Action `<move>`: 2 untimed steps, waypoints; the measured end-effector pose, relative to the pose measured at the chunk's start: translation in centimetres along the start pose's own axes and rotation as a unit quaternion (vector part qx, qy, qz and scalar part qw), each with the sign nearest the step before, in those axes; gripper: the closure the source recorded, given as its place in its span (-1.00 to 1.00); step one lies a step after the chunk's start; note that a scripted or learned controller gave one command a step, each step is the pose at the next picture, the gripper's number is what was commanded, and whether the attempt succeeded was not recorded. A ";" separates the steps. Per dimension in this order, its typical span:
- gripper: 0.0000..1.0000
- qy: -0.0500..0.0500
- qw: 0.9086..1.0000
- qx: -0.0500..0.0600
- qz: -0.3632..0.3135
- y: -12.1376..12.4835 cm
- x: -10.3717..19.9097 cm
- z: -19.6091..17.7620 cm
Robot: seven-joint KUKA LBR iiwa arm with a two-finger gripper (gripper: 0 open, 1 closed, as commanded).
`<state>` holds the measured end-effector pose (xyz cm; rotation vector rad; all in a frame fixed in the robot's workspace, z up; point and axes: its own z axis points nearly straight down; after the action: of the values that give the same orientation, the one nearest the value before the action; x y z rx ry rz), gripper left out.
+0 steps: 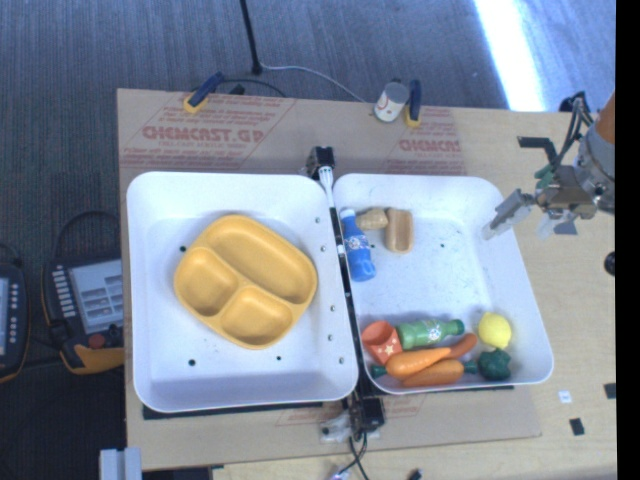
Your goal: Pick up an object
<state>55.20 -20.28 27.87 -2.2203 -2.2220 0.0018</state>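
Observation:
My gripper (532, 220) hangs over the right rim of the right bin (470, 268), open, with nothing between its fingers. Well left of it lie a blue bottle (356, 246) against the bin's left wall and a tan bread-like piece (398, 228) beside a smaller tan item (372, 219). Along the near wall sit a red cup (380, 340), a green bottle (430, 330), two orange carrots (425, 364), a yellow lemon (495, 330) and a dark green broccoli (493, 365).
A yellow divided plate (245, 280) fills much of the left bin (160, 368). A black clamp (321, 160) stands where the bins meet at the back. Bare white floor shows in the middle of the right bin.

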 end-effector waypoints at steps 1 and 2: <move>-1.00 0.001 1.000 0.001 0.000 -1.8 3.9 11.3; -1.00 -0.001 1.000 -0.003 0.000 -6.0 8.8 18.2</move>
<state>49.19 -11.48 9.72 -2.2253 -2.2251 -0.0024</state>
